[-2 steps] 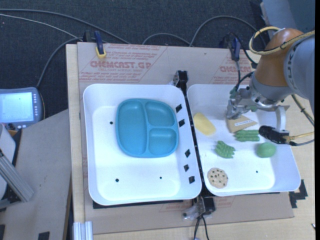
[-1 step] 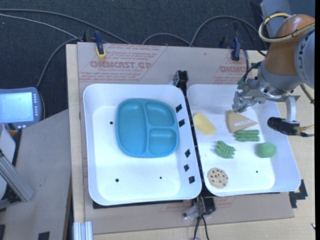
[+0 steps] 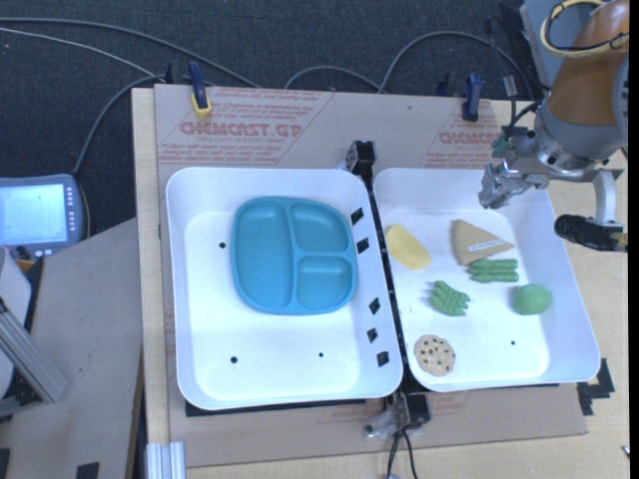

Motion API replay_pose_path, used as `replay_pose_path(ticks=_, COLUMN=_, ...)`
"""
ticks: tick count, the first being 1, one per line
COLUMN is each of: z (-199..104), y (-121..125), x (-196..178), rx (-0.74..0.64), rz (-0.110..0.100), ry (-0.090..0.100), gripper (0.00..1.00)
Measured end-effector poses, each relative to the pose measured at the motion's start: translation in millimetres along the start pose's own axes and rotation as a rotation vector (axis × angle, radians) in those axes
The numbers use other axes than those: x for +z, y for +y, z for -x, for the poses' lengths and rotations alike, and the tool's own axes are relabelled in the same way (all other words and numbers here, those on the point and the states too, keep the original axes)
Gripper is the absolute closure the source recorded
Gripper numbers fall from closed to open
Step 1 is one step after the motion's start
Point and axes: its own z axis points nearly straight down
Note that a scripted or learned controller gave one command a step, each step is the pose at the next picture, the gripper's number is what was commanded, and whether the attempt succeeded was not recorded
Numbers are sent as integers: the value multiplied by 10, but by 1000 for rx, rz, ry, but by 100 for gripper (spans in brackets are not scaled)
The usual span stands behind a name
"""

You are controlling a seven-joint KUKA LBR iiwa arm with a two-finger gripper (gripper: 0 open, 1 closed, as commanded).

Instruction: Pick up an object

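In the right bin (image 3: pixel 559 362) lie several toy foods: a yellow piece (image 3: pixel 407 247), a tan wedge (image 3: pixel 477 239), a green bean bundle (image 3: pixel 493 269), a green leafy piece (image 3: pixel 449 297), a green ball (image 3: pixel 532 299) and a chocolate-chip cookie (image 3: pixel 434 354). My gripper (image 3: pixel 496 194) hangs over the right bin's far side, just above and behind the tan wedge, pointing down. I see nothing held in it.
The left bin (image 3: pixel 200 357) holds a blue divided plate (image 3: pixel 295 255). Black clips run along the divider (image 3: pixel 374 267) between the bins. Two clamps (image 3: pixel 200 96) pin the cardboard at the back. A small monitor (image 3: pixel 38 213) sits at far left.
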Motion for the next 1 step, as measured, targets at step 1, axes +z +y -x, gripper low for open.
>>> replay_pose_path(ticks=1, z=1, y=20, x=-551, rx=-1, rz=2, ry=0, gripper=100)
